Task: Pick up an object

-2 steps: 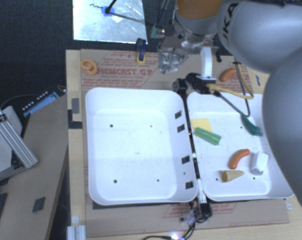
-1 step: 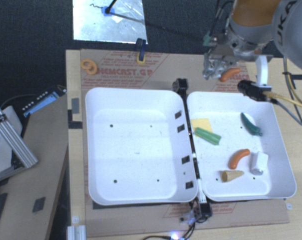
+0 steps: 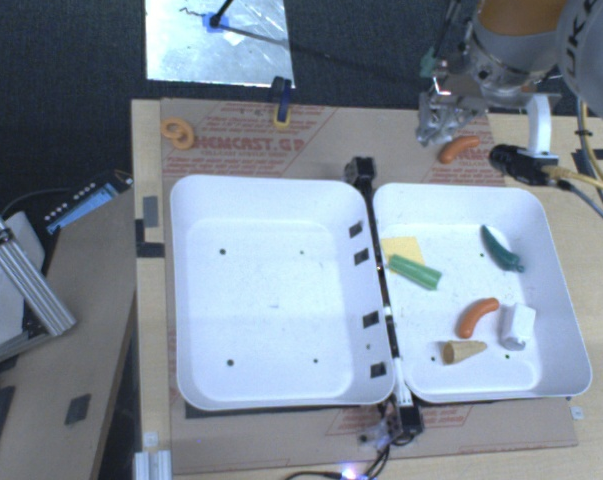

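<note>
Two shallow white bins are seen side by side on the bench: the left bin and the right bin, the latter holding all the loose pieces. The arm is held high over the far edge of the bench, beyond the right bin's back rim, with the gripper hanging over the cardboard rather than over either bin. An orange sausage-shaped piece is seen just below and beside the fingertips; whether it is clamped between them or merely lies on the board cannot be told, nor can the gap between the fingers be judged. Inside the right bin, going down in size, are found a green block lying partly on a yellow card, a dark teal piece, a second orange sausage with its long axis tilted up to the right, a white piece just beside it, and a tan cone. All of these lie nearer the camera than the gripper, so a reach toward the viewer and downward would probably be needed.
</note>
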Robot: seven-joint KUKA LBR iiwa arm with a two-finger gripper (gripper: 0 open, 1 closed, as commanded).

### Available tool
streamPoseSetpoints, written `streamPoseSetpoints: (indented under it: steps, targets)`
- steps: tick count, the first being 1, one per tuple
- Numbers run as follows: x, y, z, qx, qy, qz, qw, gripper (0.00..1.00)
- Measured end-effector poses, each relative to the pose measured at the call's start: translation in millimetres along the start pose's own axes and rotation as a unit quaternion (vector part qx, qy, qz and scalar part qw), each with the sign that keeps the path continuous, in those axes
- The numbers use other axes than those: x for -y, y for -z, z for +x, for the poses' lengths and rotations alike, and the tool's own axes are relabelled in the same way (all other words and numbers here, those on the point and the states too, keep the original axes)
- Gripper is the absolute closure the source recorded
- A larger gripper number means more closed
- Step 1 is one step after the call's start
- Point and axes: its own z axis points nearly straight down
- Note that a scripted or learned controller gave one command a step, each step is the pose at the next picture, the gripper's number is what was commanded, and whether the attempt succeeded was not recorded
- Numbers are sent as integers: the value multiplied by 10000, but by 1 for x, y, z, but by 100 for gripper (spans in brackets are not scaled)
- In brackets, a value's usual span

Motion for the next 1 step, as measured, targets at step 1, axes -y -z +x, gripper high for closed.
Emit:
streamPoseSetpoints:
  steps: [1]
  targets:
    - [1,-10,-78,12,-22,10,10000,100]
